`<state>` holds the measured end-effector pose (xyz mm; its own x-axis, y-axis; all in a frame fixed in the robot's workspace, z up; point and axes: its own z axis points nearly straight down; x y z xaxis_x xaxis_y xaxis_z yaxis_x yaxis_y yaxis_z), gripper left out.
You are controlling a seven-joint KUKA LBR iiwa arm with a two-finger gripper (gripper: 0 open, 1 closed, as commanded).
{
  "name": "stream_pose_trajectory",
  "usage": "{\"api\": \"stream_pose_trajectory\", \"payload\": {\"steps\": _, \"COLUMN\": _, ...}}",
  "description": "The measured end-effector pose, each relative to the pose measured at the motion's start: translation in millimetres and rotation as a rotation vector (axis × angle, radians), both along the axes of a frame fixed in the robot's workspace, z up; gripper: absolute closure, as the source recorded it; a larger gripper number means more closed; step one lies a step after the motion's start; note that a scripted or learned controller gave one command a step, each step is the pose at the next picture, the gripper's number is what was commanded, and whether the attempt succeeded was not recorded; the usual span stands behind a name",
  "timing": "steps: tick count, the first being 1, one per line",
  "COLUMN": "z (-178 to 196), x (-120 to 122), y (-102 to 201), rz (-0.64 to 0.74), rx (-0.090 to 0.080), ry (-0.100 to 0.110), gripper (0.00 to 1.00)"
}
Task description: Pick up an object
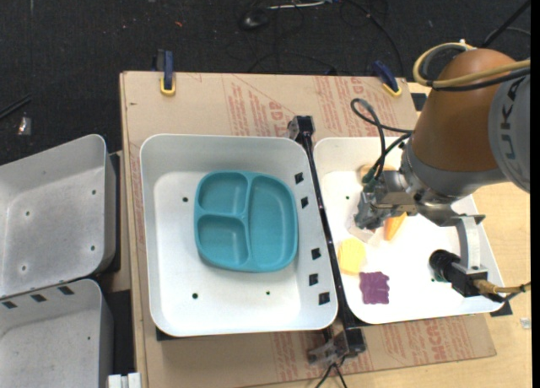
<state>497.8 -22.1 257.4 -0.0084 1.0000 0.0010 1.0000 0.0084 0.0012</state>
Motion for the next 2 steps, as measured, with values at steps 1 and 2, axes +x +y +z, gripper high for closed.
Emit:
{"api": "stream_pose_trajectory", "payload": {"steps": 1, "z": -0.3, "x": -5.5, "y": 57.2, "rz": 0.0, "rx": 0.001, "ry": 0.002, "gripper": 1.0}}
{"api": "stream_pose_trajectory", "payload": {"steps": 2, "z": 0.7, "x": 1.3, "y": 106.9, "rz": 0.0, "rx": 0.0, "ry": 0.0, "gripper": 1.0}}
